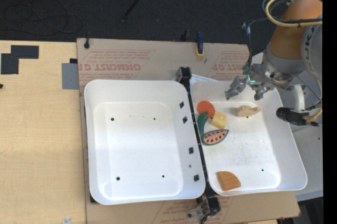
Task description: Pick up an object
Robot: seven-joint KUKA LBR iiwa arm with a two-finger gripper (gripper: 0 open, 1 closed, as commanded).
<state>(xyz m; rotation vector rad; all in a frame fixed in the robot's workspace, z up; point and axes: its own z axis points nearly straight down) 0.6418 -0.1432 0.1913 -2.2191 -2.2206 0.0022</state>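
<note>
My gripper (pixel 247 93) hangs over the back of the right bin (pixel 287 165), its two fingers spread open with nothing between them. Just below it lies a small beige piece (pixel 247 110). To its left, near the divider, sit an orange round piece (pixel 206 108), a yellow block (pixel 219 120), a watermelon slice (pixel 215 137) and a dark green curved piece (pixel 201 124). A tan bread-like piece (pixel 228 181) rests at the bin's front.
The left bin (pixel 100 112) stands beside the right one, joined by a black divider (pixel 191 128). Both rest on a cardboard sheet (pixel 131 59). A blue clamp (pixel 199 44) sits at the cardboard's back edge. The arm's orange band (pixel 295 22) is at the upper right.
</note>
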